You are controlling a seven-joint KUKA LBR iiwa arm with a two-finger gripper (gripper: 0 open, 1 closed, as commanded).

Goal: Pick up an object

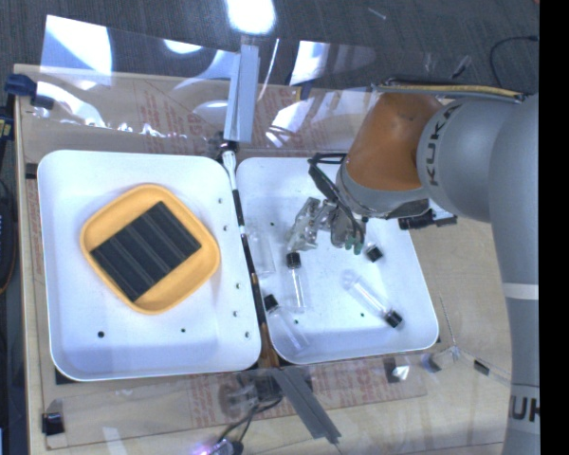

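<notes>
In the right bin [408, 335] lie several clear tubes with black caps: one [293, 280] near the middle, one [372, 301] to the right, one [284, 322] near the front edge. A small green-and-black cap piece [372, 251] lies by the wrist. My gripper [308, 227] hangs low over the middle of this bin, just above the upper end of the middle tube. Its metal fingers point left and down. Nothing shows held between them.
The left bin [66, 330] holds a yellow-orange sponge [150, 246] with a dark ribbed top. A grey bar [243, 91] stands behind the bins at the divider. The arm's orange band [389, 145] looms over the right bin's back corner.
</notes>
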